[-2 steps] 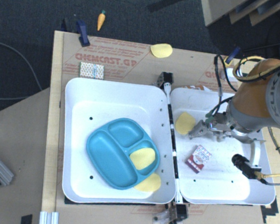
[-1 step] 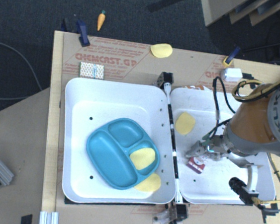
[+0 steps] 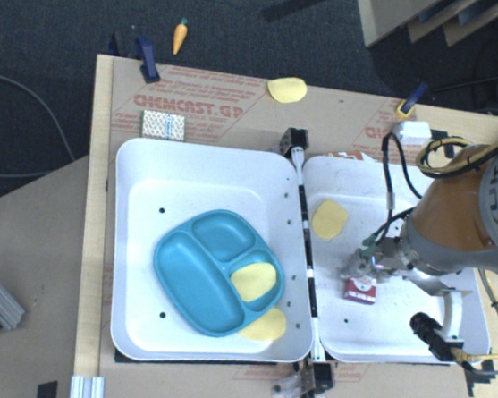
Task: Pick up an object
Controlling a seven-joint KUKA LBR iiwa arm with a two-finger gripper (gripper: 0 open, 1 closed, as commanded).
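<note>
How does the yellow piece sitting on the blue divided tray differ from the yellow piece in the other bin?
The yellow piece on the blue divided tray rests in a compartment of the blue divided plastic tray, in the left bin; the yellow piece in the right bin lies flat on that bin's white floor. The first looks rounder and puffier, the second flatter. Both are pale yellow and similar in size.

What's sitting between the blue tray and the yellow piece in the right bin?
In the camera view, the bins' adjoining white rims lie between the blue tray and the yellow piece, plus bare bin floor.
</note>
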